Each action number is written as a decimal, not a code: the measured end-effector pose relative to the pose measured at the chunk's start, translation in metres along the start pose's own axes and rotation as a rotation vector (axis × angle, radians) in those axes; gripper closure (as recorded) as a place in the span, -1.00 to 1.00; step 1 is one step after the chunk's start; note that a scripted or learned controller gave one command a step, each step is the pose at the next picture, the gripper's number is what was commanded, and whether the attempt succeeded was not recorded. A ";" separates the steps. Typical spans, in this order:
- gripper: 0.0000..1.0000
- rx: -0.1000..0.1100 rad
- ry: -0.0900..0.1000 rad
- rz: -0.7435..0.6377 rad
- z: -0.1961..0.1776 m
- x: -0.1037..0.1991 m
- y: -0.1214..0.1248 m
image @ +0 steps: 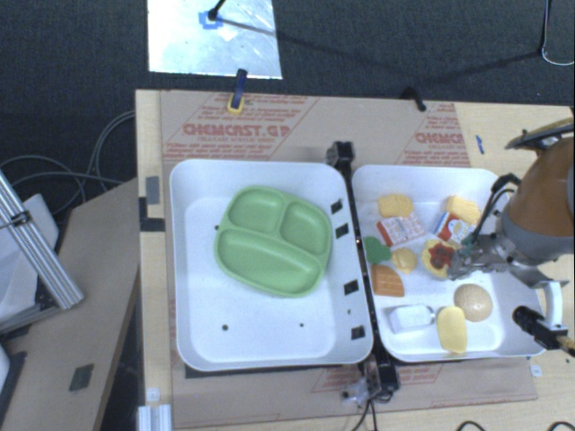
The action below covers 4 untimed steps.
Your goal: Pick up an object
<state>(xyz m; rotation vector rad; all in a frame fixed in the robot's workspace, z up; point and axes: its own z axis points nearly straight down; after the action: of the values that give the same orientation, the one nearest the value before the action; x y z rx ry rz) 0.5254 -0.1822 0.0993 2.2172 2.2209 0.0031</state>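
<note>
**Gripper down among toy food in the right bin**

The gripper (460, 260) sits low in the right bin (422, 347), beside a red-and-yellow toy (439, 254) and above a beige ball (473, 300). Its claw state cannot be told; it may be touching the toy. The green divided plate (274, 239) lies in the left bin (198, 268).

Two white bins (189, 241), one green plate (273, 241), about nine toy foods (452, 329)

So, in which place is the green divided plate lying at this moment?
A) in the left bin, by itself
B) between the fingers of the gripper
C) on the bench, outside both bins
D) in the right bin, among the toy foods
A: the green divided plate lies flat inside the left bin, while the toy foods are all in the right bin.
</note>
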 end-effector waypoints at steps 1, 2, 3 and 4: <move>1.00 -0.003 -0.002 -0.002 -0.064 -0.004 0.004; 1.00 -0.005 -0.002 -0.003 -0.128 -0.007 0.009; 1.00 0.000 0.000 -0.003 -0.125 -0.007 0.010; 1.00 0.003 0.002 -0.006 -0.116 0.042 0.008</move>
<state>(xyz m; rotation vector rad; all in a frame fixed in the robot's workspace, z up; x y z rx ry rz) 0.5329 -0.1397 0.2154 2.2129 2.2306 0.0018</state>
